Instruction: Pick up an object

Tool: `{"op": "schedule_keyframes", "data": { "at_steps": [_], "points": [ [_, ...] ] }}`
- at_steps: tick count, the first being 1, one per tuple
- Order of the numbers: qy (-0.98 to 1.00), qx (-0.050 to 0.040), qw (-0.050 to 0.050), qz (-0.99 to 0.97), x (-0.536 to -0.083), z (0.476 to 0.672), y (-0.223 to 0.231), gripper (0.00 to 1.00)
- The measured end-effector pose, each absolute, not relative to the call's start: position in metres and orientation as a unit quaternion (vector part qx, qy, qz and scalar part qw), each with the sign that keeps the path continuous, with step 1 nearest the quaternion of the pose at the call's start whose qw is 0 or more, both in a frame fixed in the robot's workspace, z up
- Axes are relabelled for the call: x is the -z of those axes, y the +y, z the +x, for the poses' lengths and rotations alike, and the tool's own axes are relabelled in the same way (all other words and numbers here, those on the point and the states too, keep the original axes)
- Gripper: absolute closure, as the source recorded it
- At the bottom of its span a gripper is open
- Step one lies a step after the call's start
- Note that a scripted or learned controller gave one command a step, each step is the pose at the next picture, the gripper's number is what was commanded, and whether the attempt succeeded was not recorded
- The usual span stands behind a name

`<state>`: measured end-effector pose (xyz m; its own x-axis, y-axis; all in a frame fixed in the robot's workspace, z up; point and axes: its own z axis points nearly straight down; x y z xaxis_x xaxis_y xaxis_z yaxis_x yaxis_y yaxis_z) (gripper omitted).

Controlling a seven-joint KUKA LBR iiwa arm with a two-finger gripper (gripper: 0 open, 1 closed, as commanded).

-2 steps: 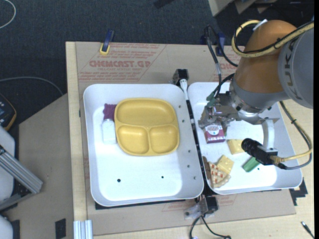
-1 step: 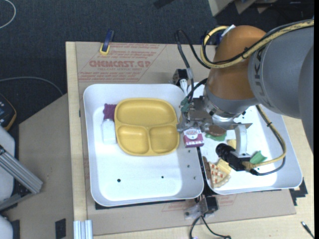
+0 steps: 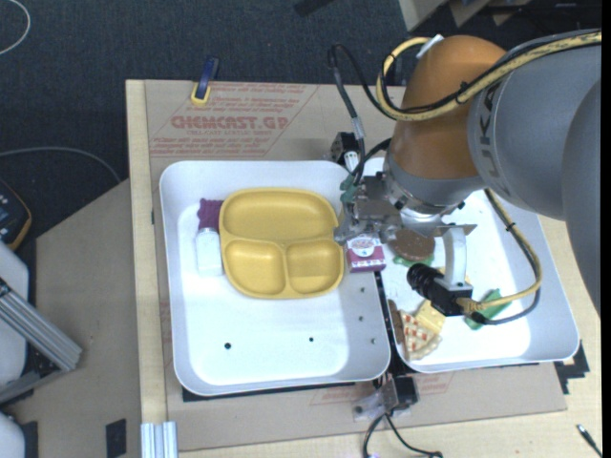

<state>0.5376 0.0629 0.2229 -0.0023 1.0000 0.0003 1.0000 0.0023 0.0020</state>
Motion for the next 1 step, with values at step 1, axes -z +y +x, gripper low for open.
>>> {"op": "schedule_keyframes", "data": {
  "at_steps": [1],
  "points": [
    [0.707, -0.0009, 0.001, 0.707, -0.2340, 0.5311, 0.0604, 1.00]
  ]
}}
